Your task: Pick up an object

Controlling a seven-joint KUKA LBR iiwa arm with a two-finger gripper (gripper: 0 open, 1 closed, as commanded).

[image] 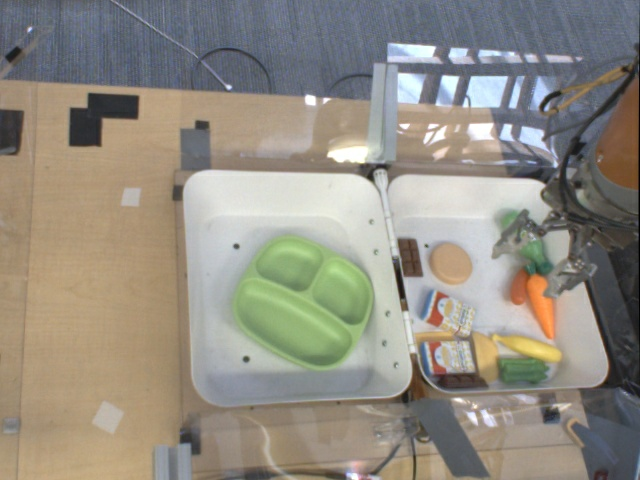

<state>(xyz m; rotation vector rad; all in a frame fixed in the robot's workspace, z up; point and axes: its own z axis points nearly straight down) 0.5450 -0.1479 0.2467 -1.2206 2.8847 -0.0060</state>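
Note:
My gripper (543, 255) hangs over the far right side of the right bin (478, 200), fingers spread open. Between and below the fingers lies the leafy green top (537, 254) of an orange carrot (542, 306), which points toward the front. I cannot tell whether the fingers touch it. A small red-orange piece (518, 288) lies just left of the carrot. Nothing is held.
The right bin also holds a tan round cookie (451, 263), a brown chocolate bar (408, 258), two snack packets (447, 311), a yellow banana (527, 347) and a green piece (522, 370). A green divided plate (303, 301) lies in the left bin (215, 218).

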